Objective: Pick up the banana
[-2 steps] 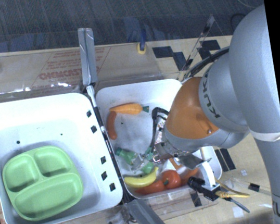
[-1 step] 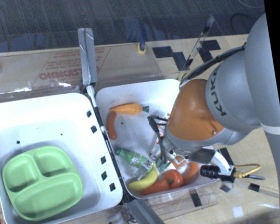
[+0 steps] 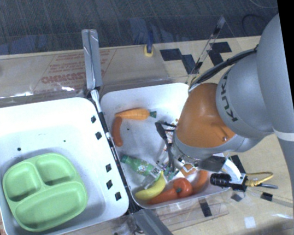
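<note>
The yellow banana [image 3: 151, 188] lies at the front of the right bin [image 3: 133, 97], curved against a red pepper [image 3: 172, 192]. My gripper [image 3: 169, 165] hangs low in this bin, just above and to the right of the banana's upper end, close to it. The grey arm with its orange band [image 3: 205, 119] covers the bin's right half. Nothing visibly sits in the gripper.
An orange carrot [image 3: 131, 114] and a brown sausage [image 3: 117, 131] lie at the back of the right bin. A clear green-labelled bottle [image 3: 139, 164] lies just left of the gripper. The left bin [image 3: 36, 118] holds a green divided plate [image 3: 45, 188].
</note>
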Controlling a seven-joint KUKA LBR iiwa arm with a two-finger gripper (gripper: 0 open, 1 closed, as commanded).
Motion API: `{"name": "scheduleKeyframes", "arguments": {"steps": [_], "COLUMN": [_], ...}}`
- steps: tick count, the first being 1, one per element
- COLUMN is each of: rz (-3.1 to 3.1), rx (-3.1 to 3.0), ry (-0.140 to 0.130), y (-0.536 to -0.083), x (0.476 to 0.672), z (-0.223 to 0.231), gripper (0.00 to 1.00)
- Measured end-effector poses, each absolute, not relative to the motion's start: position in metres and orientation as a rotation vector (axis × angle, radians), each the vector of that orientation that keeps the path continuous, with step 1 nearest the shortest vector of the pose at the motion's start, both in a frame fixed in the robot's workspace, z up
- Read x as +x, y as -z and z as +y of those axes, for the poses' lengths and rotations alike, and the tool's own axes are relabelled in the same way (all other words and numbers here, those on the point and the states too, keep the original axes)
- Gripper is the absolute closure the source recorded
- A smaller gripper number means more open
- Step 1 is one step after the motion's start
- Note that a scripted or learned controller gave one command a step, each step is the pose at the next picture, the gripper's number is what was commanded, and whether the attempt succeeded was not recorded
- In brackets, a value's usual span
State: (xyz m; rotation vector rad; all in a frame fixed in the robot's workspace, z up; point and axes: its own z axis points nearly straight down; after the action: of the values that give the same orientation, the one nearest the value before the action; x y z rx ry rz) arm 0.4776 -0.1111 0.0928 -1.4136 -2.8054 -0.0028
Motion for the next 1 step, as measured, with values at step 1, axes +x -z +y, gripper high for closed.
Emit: {"name": "scheduleKeyframes", "arguments": {"steps": [1], "rz": [-2.808], "rx": [-1.405], "ry": [0.002], "y": [-0.1026], "x": [0.4778], "z": [-0.1106], "gripper": [1.00]}}
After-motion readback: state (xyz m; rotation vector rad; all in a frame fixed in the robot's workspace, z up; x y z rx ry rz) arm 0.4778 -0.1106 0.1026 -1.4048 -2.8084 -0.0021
